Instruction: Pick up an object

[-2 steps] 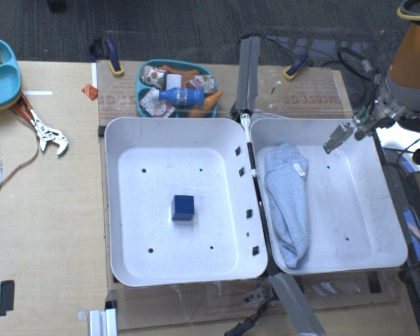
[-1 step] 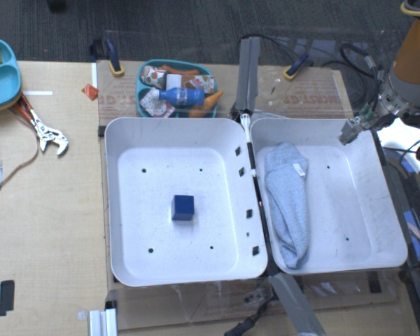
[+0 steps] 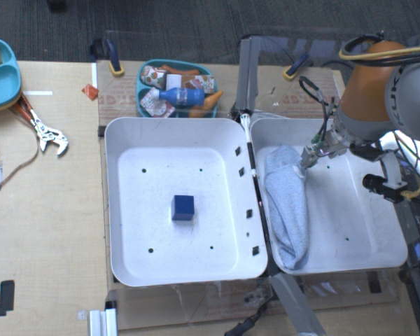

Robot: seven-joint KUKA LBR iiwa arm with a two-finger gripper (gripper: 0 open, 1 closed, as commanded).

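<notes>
While the gripper (image 3: pixel 309 158) sits low in the right bin (image 3: pixel 364 222), its tip lies at the upper edge of the cloth (image 3: pixel 287 205), which runs along that bin's left wall. Gripper state cannot be determined from this view, and no grasp is confirmed. A block (image 3: pixel 183 207) rests alone near the centre of the left bin (image 3: pixel 126 187), well apart from the arm. Probable faults: the gripper catches only a loose fold, so the cloth slips free on lift; or the cloth drags against the wall and snags.
</notes>
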